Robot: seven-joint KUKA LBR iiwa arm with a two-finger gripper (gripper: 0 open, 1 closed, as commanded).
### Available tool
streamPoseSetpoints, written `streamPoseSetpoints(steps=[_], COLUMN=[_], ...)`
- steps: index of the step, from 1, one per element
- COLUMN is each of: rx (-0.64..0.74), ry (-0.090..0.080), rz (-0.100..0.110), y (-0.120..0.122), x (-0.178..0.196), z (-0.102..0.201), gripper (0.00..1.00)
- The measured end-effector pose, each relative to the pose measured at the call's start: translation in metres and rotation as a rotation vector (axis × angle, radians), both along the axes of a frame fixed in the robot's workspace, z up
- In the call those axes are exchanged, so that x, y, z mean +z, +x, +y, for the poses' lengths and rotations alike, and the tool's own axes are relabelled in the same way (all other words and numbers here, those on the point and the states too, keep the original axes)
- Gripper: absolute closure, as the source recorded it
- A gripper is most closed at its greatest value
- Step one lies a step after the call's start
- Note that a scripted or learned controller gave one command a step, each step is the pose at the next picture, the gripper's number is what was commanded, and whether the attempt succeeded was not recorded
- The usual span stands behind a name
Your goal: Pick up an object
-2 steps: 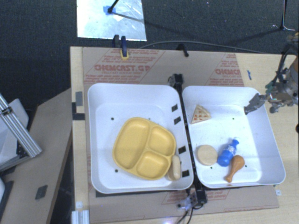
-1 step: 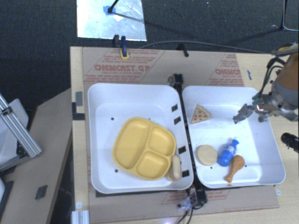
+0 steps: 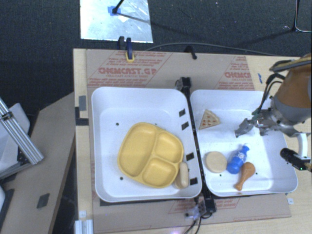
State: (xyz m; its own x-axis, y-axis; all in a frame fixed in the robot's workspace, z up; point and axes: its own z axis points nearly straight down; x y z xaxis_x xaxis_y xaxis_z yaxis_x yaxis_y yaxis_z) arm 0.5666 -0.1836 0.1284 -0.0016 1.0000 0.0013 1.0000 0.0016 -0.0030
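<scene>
My gripper (image 3: 245, 128) hangs over the right bin (image 3: 273, 186), near its middle right, with nothing seen in it. Just below it a small blue bottle (image 3: 237, 160) lies on the bin floor. A round tan biscuit (image 3: 215, 161) rests to the bottle's left. To its right lies a brown drumstick (image 3: 244, 175), tilted. A pizza-slice wedge (image 3: 209, 119) sits at the bin's upper left, well left of the gripper.
The left bin (image 3: 105, 130) holds a yellow divided plate (image 3: 134, 167) with a pale bread roll (image 3: 183, 175) against its lower right edge. A black divider (image 3: 193, 135) runs between the bins. The arm (image 3: 295, 94) covers the right bin's far right side.
</scene>
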Motion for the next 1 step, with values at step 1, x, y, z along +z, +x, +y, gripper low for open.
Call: streamPoseSetpoints(steps=[1], rx=[0.000], ry=[0.000], rz=[-0.001], y=[-0.0001], x=[-0.0463], z=[0.0006], gripper=[0.00])
